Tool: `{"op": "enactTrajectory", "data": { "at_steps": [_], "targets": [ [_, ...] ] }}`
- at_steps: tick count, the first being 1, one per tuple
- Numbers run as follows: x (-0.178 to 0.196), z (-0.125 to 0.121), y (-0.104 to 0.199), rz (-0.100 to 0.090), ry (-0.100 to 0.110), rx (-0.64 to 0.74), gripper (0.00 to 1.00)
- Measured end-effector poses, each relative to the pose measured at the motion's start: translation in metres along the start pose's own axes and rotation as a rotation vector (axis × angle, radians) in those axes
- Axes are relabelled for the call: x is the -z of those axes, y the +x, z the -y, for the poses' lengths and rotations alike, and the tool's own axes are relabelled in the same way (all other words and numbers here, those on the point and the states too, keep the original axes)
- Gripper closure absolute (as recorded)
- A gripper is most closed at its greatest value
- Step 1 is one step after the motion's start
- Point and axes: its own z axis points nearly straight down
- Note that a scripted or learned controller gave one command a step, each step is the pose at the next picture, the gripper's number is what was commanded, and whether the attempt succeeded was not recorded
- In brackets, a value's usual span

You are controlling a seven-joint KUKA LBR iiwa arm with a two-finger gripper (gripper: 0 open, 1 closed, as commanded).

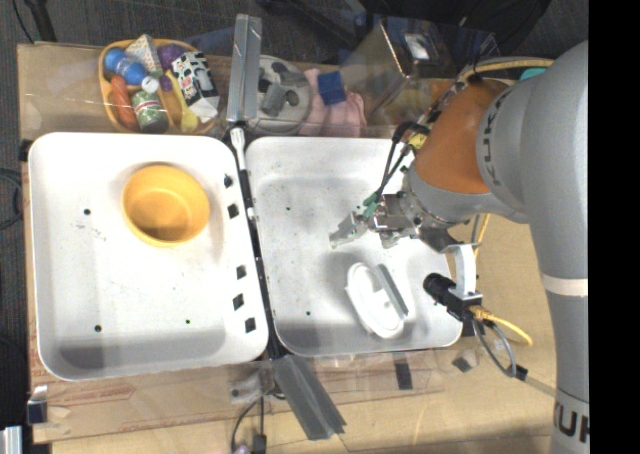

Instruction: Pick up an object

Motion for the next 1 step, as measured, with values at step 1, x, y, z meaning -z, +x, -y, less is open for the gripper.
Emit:
{"op": "enactTrajectory", "data": {
  "at_steps": [1],
  "targets": [
    [-0.0508,0.0270,0.0071,-0.001,-0.002,0.144,0.00]
  ]
}}
